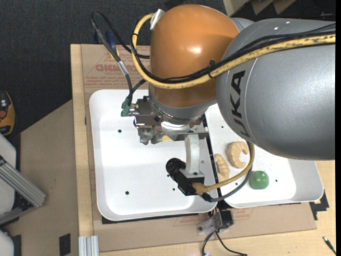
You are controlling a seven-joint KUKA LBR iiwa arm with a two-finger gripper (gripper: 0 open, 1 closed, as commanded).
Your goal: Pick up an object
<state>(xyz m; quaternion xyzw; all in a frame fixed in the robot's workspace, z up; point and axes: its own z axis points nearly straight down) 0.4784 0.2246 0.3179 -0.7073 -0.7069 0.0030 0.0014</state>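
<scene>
The arm's big orange band (189, 44) hangs over the left bin (114, 164), and the claw (152, 132) sits under it, low above the white floor. Whether it is open or closed, I cannot tell from here. The things to pick lie in the right bin (298, 188), off at about four o'clock from the claw: two pale croissant-like pieces (237, 154) (221, 166) and a green ball (259, 180), well apart from it.

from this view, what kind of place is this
Probably a robotics lab test bench, not a home or shop. A big grey arm with cables reaches over two white bins on a cardboard sheet, with a green ball and small pastry-like items to grasp.
</scene>
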